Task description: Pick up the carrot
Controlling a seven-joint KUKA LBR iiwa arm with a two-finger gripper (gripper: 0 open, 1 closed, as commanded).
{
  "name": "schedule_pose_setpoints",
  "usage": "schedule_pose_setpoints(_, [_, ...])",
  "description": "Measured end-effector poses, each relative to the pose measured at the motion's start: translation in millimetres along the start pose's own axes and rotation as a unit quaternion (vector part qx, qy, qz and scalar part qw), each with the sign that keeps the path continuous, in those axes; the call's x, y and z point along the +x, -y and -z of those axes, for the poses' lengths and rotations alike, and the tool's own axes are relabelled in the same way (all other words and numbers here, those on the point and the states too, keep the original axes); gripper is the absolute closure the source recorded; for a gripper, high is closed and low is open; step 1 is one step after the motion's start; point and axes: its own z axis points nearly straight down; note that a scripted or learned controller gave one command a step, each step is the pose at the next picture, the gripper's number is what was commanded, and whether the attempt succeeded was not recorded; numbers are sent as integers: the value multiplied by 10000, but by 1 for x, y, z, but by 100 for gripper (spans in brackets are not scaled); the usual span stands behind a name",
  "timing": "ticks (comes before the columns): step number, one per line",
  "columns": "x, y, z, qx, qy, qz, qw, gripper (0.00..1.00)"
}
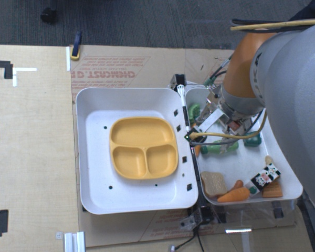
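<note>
I've got the arm (252, 67) hanging over the far half of the right bin (290, 185), and the gripper (228, 124) is down among the clutter there; from this angle I can't tell how the tool is set, the wrist hides too much. The carrot (233, 195) lies at the near edge of that bin, touching the slice of bread (212, 182) on one side and just beside the little cow-patterned block (266, 178) on the other. Well apart from the gripper, I'd say. My worry: it's working near the green items (220, 148), so a descent here likely grabs the wrong thing. And when it does go for the carrot, the bread and the bin wall crowd it, so a finger could land on bread or nudge the carrot away. The yellow divided plate (144, 147) sits in the left bin (89, 156), out of it.
</note>
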Motion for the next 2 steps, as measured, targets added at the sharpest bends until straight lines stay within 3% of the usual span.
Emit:
schedule_pose_setpoints(1, [-63,44,-1,-3,1,-149,9999,0])
schedule_pose_setpoints(2, [-18,7,0,-14,-4,-1683,9857,0])
